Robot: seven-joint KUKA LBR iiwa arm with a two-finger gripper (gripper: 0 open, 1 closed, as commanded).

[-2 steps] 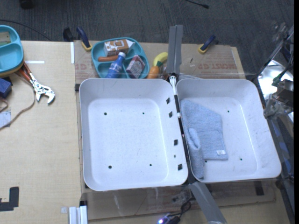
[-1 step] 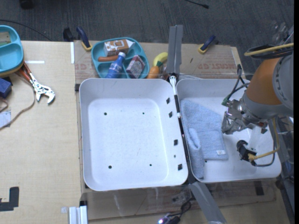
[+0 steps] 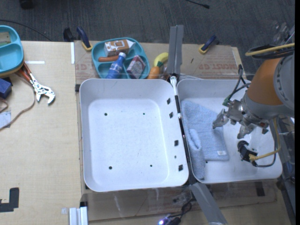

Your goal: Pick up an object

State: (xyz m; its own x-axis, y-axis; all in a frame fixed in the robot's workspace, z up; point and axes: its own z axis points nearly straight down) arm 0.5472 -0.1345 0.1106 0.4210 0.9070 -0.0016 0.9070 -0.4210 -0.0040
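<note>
status: pick not done yet, as far as i can tell.

my hand (image 3: 233, 122) sits over the right bin (image 3: 262, 172), middle-right of the frame, wrist hardware and cabling bunched around it. i can't tell from this angle how far it is spread, and i see nothing clearly gripped in it. so no claim of a hold.

the only candidate in that bin is the light blue cloth (image 3: 201, 137), lying flat and a bit rumpled along the bin's left side, from near the upper wall down toward the lower left corner. its right edge is just beside my hand, possibly touching; the view is too slanted to say which. the cloth looks fully settled on the bin floor, no lifted corner or tenting, which i read as not picked.

left bin (image 3: 89, 125) in the centre of the frame has no object i'd go for.

off-task stuff on the tabletop (image 3: 42, 163): a teal tray (image 3: 101, 64) of small items at upper centre, a wrench (image 3: 40, 89) at upper left.

my estimate of what's left: basically all of it. get over the cloth proper, come down, pinch a fold, lift clear of the bin. risk: flat fabric gives little to bite on, so a shallow close may slide off or catch only a thin edge.
</note>
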